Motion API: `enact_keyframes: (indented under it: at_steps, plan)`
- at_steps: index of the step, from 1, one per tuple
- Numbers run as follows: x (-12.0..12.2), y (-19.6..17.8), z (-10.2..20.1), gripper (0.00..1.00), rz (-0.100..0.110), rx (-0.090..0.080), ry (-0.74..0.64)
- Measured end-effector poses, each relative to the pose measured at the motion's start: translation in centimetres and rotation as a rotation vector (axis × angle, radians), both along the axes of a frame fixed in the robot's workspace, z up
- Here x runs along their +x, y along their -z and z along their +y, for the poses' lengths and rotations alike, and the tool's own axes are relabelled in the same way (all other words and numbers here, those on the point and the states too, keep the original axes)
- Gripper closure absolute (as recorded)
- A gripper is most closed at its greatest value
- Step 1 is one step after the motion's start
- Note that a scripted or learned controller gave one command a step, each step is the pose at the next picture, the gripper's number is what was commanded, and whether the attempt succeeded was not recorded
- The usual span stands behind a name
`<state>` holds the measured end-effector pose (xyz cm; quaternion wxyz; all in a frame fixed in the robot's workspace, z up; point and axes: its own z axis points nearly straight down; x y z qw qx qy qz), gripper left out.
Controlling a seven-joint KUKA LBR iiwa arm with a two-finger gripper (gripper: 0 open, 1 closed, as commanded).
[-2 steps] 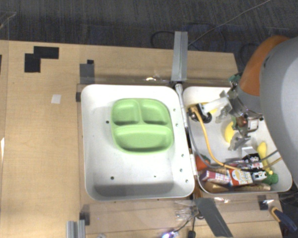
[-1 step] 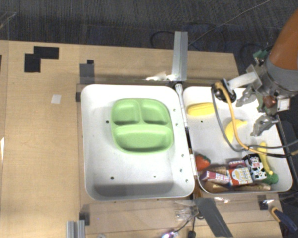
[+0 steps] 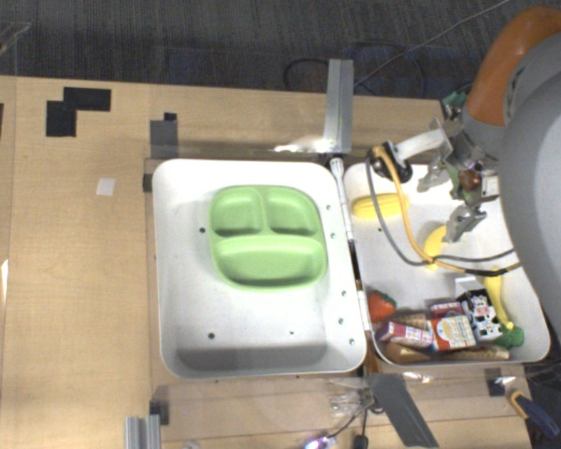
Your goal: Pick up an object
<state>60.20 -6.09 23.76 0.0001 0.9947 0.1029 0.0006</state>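
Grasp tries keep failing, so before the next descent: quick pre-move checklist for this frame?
1. Arm over the object bin: ok, the gripper is above the right shallow white bin.
2. Nothing held yet: cannot tell, the grasping end is too small and cluttered to read.
3. Targets available: ok, a yellow banana-shaped toy lies at the bin's far left and colourful packets sit along its near edge.
4. Cable clearance: not ok, the yellow cable loops over the bin beside the yellow toy.
5. Left white bin: ok, green divided plastic tray lies flat inside, away from the arm.

No lettering can be read; the printed packets (image 3: 453,328) in the bin below the gripper (image 3: 455,199) are too blurred.
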Motion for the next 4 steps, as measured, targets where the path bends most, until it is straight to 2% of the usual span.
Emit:
enact_keyframes:
  at_steps: [1,2,3,4]
  plan:
    - [5.5,3.6,0.9,0.00,-0.001,0.000,-0.214]
    - [3.6,9.9,-3.4,0.00,-0.001,0.001,0.000]
    - [5.8,5.1,2.4,0.00,-0.004,0.002,-0.010]
    - [-1.2,14.6,-7.2,0.00,-0.003,-0.001,-0.311]
